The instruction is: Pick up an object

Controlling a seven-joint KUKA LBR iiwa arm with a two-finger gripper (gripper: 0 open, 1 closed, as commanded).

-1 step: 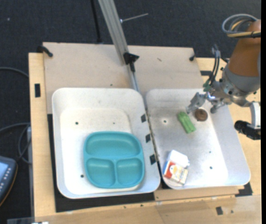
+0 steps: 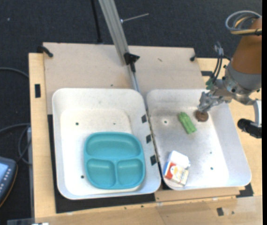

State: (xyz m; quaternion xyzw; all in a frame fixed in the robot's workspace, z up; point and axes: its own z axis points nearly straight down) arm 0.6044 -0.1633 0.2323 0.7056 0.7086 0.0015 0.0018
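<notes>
Your claw (image 2: 203, 110) is hanging right over the brown lump (image 2: 202, 116) in the right bin (image 2: 227, 172). The green block (image 2: 187, 123) is lying just left, slanted. I cannot tell its grip.

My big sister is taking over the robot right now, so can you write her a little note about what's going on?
Gripper: down in the right bin, at its far side, just over a small brown object. Whether its fingers are open or shut is not clear, and nothing can be seen held between them.
Things: a green object lies just left of the brown one. A white and red packet sits at the right bin's near left corner. A teal divided tray lies in the left bin.
Done: no object is visibly lifted.
Left: grasp one object, probably the brown one, and raise it.
</notes>
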